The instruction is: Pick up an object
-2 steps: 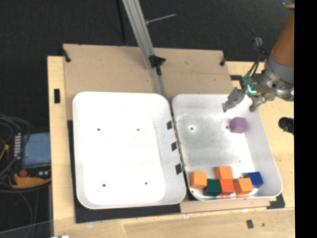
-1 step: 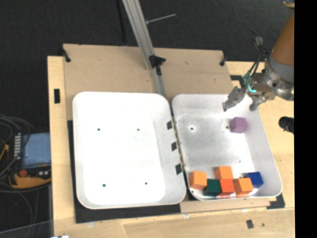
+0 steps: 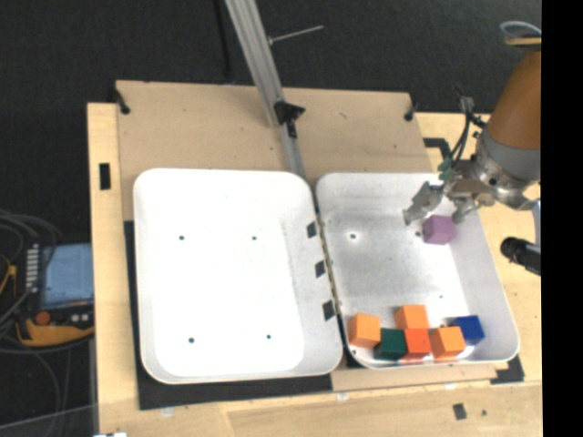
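Where the arm point(image 3: 515, 116) reaches in from the right, its gripper point(image 3: 441, 209) hangs over the upper part of the right bin point(image 3: 383, 271), fingers spread open with nothing between them. A purple block point(image 3: 439, 230) lies on the bin floor just below the fingertips, close beside them. Along the bin's near edge sit several blocks in a cluster: orange ones point(image 3: 366, 329), a green one point(image 3: 393, 342) and a blue one point(image 3: 468, 328). The left bin point(image 3: 228, 271) lies alongside.
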Available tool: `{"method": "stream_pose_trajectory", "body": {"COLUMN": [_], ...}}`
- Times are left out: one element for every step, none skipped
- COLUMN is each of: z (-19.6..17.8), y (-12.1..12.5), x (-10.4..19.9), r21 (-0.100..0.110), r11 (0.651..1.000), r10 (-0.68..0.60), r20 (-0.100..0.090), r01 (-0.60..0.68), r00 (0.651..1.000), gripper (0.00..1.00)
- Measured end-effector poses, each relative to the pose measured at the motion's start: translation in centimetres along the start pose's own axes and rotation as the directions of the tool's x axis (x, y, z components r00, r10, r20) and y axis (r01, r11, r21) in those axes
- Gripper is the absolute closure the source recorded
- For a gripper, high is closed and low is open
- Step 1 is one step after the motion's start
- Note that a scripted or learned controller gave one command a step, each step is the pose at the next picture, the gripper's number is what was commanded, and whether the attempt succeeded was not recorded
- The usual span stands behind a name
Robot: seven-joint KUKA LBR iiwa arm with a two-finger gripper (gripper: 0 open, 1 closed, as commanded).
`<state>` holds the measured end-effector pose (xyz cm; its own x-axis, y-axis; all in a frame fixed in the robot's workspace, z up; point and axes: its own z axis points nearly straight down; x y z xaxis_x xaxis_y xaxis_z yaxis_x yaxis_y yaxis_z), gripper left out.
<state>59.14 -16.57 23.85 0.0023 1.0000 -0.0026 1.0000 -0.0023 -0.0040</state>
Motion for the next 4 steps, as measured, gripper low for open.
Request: {"method": "stream_pose_trajectory", "body": {"z": [4.7,9.6,8.2,3.8], "y": [-0.6,-1.4,-1.1,-1.3], "x": [0.6,-0.2,-0.2,-0.6], "r21": [0.0,0.001,-0.009,-0.01], "r11": [1.0,1.0,1.0,1.0], "r10": [0.001,0.0,0.006,0.005], "r20": [-0.001,-0.001,-0.003,-0.001], "r01": [-0.001,0.0,-0.006,-0.005], "r00": [1.0,1.0,1.0,1.0], "gripper": [0.0,0.0,1.0,1.0]}}
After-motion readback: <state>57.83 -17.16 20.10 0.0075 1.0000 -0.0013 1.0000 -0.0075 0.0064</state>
